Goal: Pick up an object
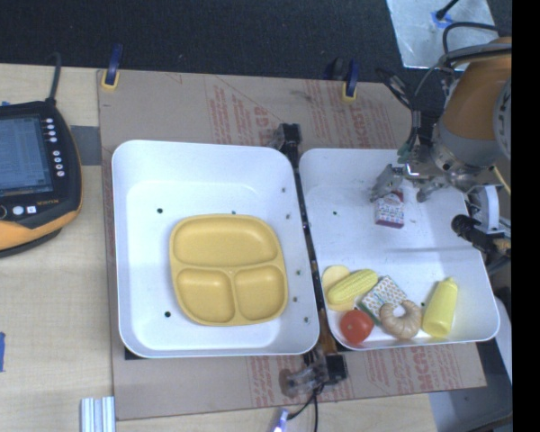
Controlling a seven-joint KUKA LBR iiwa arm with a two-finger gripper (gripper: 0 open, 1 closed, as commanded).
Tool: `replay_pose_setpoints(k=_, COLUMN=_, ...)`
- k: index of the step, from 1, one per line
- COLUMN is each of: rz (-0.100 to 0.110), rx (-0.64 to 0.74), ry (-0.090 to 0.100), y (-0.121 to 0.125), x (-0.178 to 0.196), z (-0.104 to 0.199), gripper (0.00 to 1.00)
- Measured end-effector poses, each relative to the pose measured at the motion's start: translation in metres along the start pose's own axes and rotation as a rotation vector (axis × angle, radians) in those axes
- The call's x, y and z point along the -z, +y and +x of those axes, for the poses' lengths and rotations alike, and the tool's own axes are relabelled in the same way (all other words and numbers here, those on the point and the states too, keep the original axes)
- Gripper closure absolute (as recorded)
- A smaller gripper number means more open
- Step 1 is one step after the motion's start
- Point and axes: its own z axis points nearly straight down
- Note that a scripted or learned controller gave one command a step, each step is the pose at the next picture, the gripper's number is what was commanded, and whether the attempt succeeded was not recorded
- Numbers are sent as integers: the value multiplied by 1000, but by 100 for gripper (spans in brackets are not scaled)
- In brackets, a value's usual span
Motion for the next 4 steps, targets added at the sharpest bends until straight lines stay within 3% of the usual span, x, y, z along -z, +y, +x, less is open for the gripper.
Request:
replay_pose_setpoints(k=1, rz=-1, rx=-3, ry=-1, y=-22, x=13, z=5, gripper=0)
replay_pose_setpoints(k=2, rz=-2, rx=-4, ry=-1, y=7, x=-40, z=-25, gripper=0)
replay_pose_setpoints(k=3, rz=-6, rx=-5, ry=-1, y=-51, x=85, z=-23, gripper=0)
replay_pose_setpoints(k=4, rz=-1, rx=-2, ry=0, y=19, x=15, z=1, gripper=0)
